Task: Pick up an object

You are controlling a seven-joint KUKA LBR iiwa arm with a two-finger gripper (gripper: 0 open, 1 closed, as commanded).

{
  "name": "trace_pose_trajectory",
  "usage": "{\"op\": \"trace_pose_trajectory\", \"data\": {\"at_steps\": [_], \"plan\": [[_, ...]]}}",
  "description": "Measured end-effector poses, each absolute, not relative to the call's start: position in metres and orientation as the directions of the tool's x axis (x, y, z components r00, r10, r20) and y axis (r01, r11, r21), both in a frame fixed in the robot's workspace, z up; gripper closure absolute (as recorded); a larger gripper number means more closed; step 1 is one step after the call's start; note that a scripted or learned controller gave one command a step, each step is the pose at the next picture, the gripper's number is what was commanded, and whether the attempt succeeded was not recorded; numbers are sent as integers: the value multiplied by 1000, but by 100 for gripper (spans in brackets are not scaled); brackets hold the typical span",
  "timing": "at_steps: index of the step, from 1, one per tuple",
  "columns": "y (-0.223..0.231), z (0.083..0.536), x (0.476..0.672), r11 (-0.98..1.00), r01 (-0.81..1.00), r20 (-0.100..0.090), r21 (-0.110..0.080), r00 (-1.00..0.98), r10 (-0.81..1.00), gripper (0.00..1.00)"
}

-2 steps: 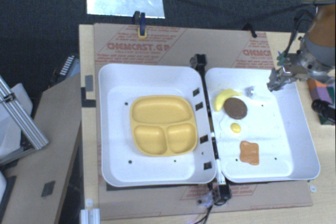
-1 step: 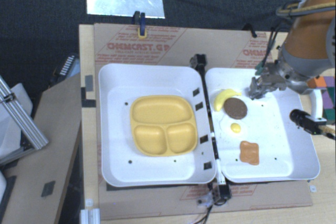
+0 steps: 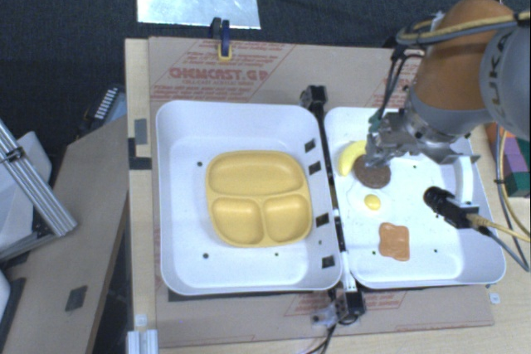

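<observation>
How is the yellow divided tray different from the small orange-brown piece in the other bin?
The yellow divided tray is much larger than the orange-brown piece. The tray is pale yellow with three compartments; the piece is orange-brown, with no compartments. The tray lies in the left bin, the piece in the right bin. Both lie flat.

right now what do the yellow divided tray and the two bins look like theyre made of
Yellow divided tray: seemingly moulded plastic, matte, with soft rounded compartment edges. Left bin and right bin: likely thin formed white plastic, slightly glossy, with rounded corners and rims.
</observation>
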State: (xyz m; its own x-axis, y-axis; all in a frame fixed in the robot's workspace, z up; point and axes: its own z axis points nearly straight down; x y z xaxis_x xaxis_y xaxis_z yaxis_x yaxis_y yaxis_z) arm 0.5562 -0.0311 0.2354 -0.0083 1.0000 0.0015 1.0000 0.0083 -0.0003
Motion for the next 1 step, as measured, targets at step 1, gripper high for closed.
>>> {"op": "trace_pose_trajectory", "data": {"at_steps": [1], "plan": [[16,241,551,8,1000,1,1,-8,1000,100]]}}
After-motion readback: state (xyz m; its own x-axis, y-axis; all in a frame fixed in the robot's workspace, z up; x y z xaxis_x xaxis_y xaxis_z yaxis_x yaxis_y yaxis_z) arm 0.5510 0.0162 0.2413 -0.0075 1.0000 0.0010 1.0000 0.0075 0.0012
